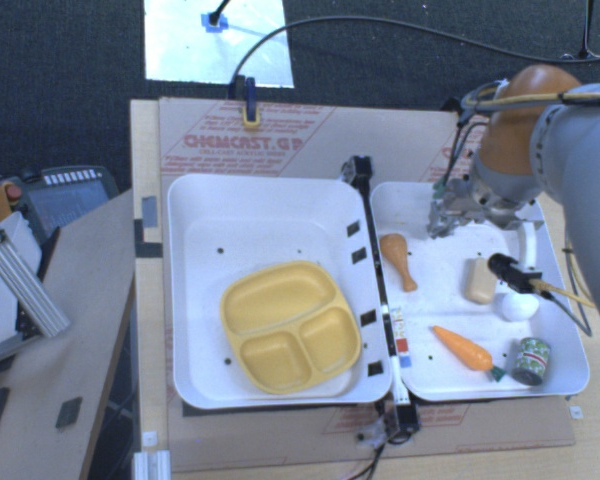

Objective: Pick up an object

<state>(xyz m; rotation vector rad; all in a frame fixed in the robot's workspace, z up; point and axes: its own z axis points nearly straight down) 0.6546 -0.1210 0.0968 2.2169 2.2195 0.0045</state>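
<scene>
Left bin has a yellow tray with three compartments. Right bin holds the small stuff: tan drumstick by the divider, orange carrot with a green tip, beige block, green-labelled can, white egg. Gripper hangs over the right bin's far end, above the drumstick and nothing in it as far as I can see; can't tell how wide it is.
</scene>
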